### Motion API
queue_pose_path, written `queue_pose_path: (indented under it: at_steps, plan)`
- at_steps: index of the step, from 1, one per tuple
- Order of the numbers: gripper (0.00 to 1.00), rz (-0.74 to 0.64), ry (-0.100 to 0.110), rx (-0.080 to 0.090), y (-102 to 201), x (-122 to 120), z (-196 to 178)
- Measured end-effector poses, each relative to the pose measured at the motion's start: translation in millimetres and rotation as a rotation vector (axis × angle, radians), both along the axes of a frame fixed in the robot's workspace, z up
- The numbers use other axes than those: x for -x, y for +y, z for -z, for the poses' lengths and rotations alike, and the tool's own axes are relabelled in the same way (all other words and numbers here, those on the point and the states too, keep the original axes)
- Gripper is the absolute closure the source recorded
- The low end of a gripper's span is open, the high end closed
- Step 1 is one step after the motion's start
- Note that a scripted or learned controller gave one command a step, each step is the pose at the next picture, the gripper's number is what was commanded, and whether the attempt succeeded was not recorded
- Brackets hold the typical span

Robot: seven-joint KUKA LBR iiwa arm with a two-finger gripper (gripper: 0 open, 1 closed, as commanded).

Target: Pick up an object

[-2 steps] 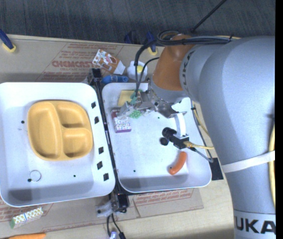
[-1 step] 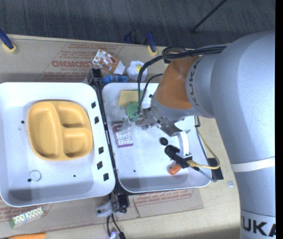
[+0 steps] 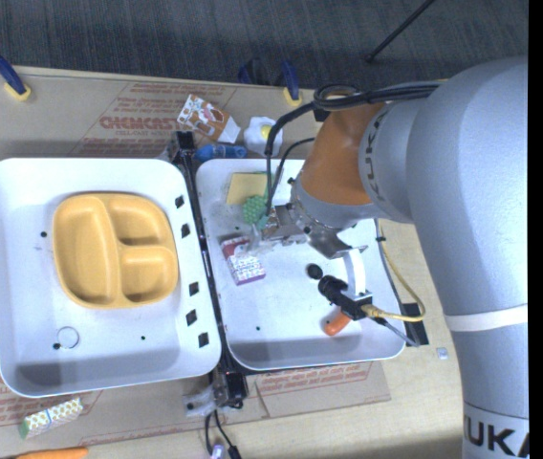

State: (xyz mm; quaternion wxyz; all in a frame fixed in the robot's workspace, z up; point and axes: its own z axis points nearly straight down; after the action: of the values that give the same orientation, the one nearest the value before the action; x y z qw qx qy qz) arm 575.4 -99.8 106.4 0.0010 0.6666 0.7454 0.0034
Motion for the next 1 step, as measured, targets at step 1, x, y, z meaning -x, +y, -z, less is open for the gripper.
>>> queue_pose_path:
  at_steps: [1]
  plan:
    - [0.0, 0.0, 0.0, 0.0, 0.1, 0.0, 0.1]
